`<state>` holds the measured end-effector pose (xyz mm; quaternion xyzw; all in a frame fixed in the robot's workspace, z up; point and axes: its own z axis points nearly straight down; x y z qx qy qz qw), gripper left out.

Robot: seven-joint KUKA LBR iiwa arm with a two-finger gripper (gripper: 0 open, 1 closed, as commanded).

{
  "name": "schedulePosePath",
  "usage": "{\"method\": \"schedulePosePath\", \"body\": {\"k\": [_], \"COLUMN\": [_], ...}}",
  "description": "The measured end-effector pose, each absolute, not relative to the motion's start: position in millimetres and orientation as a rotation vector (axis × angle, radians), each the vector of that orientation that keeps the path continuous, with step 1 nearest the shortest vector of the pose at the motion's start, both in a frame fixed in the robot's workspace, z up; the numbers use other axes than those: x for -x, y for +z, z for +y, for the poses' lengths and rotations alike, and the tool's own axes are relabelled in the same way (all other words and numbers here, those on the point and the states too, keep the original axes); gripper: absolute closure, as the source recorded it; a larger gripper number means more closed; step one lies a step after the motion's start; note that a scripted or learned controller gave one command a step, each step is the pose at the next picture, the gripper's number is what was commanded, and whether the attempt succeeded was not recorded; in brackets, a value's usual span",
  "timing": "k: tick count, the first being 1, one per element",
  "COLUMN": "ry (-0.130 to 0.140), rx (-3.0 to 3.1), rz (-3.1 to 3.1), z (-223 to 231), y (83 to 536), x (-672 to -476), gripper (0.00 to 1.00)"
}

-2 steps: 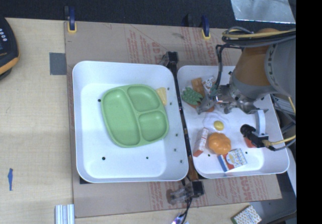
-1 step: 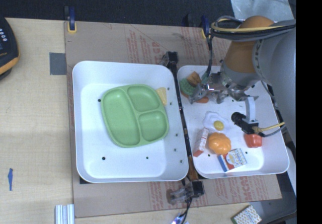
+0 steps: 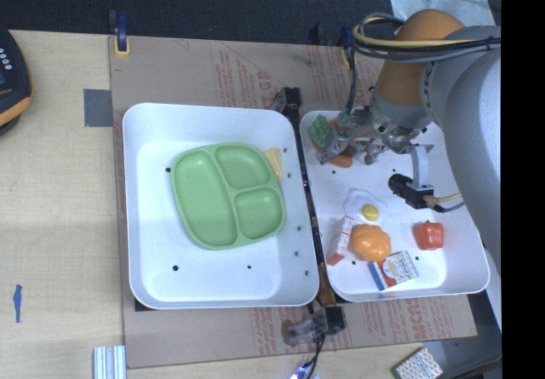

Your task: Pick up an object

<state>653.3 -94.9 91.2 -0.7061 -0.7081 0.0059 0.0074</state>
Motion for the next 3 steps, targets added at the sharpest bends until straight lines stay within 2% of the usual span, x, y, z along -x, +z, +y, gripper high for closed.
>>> {"method": "schedulePosePath", "body": {"k": [1,2,3], "ry": [0.022,0.043,0.006], "rx": [2.209,2.195,2.210], "rz": [-2.213,-2.206,-2.224], "z": [-94.8,-95.5,-43.6], "y": [90.6,97.1,193.0], "x": [-652.8,-648.6,-609.2], "gripper": [0.00,1.00,1.00]}}
